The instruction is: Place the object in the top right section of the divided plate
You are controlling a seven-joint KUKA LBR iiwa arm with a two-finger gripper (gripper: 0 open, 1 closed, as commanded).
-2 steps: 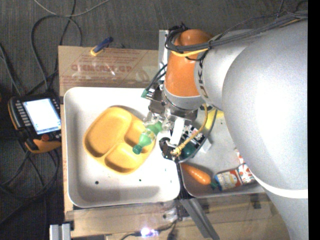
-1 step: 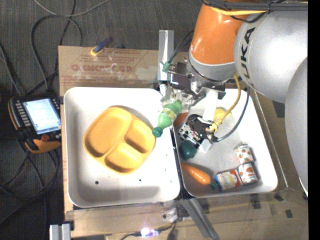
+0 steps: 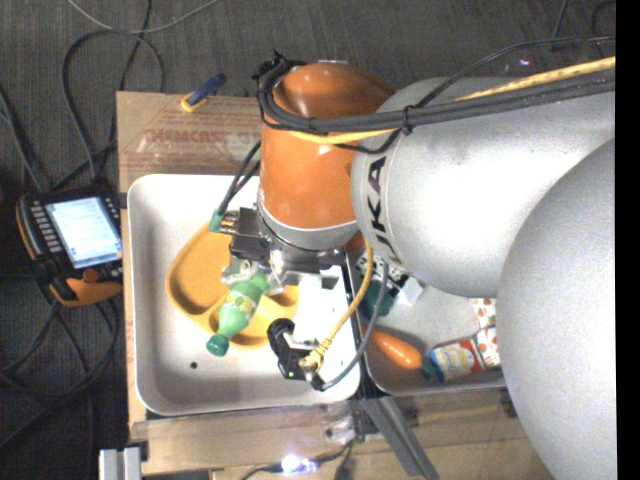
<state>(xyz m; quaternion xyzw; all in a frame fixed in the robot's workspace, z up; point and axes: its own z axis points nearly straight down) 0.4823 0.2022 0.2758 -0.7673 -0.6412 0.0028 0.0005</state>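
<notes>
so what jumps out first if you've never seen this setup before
The big grey arm with its orange band fills the right and centre. Under its wrist, a green bottle lies tilted over the yellow divided plate in the left bin. A carrot sits in the right bin.

Lighting even and moderately bright from overhead. The grey arm (image 3: 500, 198) is strongly lit, near washed-out across its broad casing. Soft shadow under the wrist falls onto the left bin (image 3: 150, 298). Dark floor (image 3: 60, 88) is dim and grainy. Overall focus slightly soft.
</notes>
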